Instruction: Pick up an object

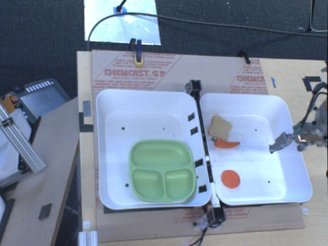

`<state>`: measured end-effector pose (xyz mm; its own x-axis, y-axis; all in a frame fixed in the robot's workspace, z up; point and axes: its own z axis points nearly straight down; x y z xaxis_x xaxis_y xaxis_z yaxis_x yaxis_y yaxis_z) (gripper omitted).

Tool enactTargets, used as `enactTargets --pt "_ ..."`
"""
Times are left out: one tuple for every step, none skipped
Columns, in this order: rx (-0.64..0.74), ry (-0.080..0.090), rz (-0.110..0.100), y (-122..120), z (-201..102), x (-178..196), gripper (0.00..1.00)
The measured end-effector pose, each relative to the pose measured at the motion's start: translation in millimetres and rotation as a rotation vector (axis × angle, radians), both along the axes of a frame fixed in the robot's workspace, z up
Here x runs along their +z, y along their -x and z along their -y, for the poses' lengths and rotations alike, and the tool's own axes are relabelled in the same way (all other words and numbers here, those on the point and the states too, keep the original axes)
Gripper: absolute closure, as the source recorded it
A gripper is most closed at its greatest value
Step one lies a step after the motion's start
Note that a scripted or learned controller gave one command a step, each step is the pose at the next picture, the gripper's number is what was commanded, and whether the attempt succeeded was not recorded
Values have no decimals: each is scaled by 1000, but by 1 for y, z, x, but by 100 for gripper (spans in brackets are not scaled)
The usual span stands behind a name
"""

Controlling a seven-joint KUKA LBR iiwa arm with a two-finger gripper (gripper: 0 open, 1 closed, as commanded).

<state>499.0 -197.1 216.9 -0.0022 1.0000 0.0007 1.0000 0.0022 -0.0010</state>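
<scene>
Camera view: claw [277, 143] hangs over the right bin's [294, 186] right side, whether parted I cannot tell; carrot [226, 144], toast [221, 126], disc [230, 179] lie unpicked.

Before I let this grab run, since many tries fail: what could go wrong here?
The claw sits at the right bin's far right rim, well away from all three items. The carrot touches the tan piece, so a grab may catch or shove both. The orange disc lies flat, so it may slip out.

Dark carpet floor [41, 29], shiny metal sheet [122, 14] beyond bench.
</scene>
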Motion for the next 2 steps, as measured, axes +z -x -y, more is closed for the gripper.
enactTargets --pt "-1 0 -1 -8 0 -45 0" --pt "-1 0 -1 -4 -1 -88 0"
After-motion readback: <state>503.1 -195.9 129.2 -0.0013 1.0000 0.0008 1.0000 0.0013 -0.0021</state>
